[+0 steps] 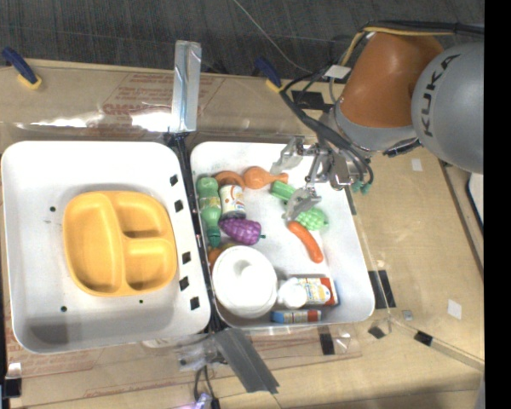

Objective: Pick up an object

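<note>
Cluttered right bin (351,254): end effector (305,196) spread open over green toy (312,218); crowding carrot (307,240) could spoil its grasp.

A small green toy vegetable (312,218) lies in the right bin (351,254), touching an orange carrot (307,241).

Even overhead light, soft shadows, glare on the clear film (111,118) (upper left), slightly soft focus.
</note>
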You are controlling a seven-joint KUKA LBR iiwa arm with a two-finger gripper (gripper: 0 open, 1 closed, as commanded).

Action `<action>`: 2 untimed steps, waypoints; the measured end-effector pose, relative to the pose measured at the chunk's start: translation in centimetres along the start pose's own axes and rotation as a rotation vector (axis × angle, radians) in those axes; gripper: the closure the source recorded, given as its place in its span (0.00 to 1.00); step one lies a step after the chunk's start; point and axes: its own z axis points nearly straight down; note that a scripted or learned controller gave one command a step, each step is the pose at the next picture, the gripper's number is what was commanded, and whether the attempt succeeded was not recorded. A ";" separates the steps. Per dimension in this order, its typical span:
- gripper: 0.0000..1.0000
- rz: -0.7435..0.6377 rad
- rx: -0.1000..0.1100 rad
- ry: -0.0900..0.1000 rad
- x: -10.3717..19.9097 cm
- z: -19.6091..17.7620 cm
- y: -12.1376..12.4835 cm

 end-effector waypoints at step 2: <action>0.00 0.107 0.004 -0.047 10.8 10.3 -2.7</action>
